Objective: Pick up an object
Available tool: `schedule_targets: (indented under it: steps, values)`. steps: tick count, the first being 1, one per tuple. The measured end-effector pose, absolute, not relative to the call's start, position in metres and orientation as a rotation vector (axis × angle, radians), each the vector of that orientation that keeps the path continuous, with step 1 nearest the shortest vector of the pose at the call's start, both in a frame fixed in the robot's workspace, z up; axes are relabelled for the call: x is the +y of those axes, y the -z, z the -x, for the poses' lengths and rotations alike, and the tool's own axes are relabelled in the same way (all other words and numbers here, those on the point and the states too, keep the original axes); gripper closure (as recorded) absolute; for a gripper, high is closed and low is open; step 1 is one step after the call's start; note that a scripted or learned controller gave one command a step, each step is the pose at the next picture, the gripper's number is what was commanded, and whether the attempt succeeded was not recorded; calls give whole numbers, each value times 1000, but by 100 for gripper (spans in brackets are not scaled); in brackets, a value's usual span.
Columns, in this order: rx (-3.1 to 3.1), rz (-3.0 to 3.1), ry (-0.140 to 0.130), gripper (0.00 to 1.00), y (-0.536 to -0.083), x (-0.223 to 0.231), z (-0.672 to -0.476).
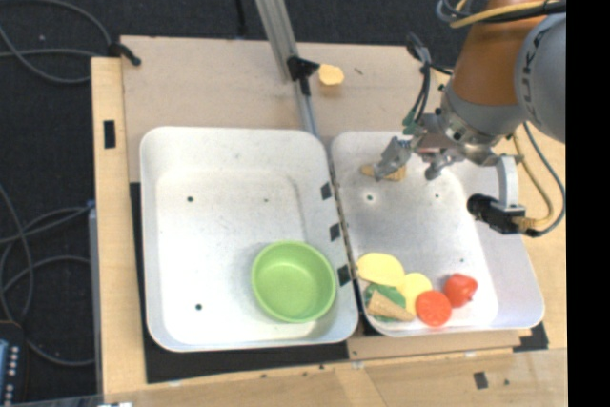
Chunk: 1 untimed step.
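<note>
The arm (505, 43) gets chopped off at the 3 o'clock edge, so its upper links never make it in. Under the gripper (412, 162) there's a small tan thing (393, 172) half covered by a finger, too small to say what it is or whether it's actually being pinched. In the right bin (496, 253), the pile at 6 o'clock overlaps itself: a green piece (381, 292) sits mostly buried under the yellow ones (381, 268), so its shape is anybody's guess. The surface (219, 81) runs off the bottom edge. A tiny yellowish blob (331, 74) at 12 o'clock is too small to identify.
</note>
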<state>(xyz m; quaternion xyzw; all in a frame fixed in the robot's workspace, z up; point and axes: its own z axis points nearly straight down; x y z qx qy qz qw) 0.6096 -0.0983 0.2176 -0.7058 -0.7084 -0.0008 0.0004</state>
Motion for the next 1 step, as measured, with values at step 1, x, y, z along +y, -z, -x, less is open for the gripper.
schedule_targets:
  steps: [1]
  values:
    - [-2224, 2218, 4, 0, -218, -98, -610]
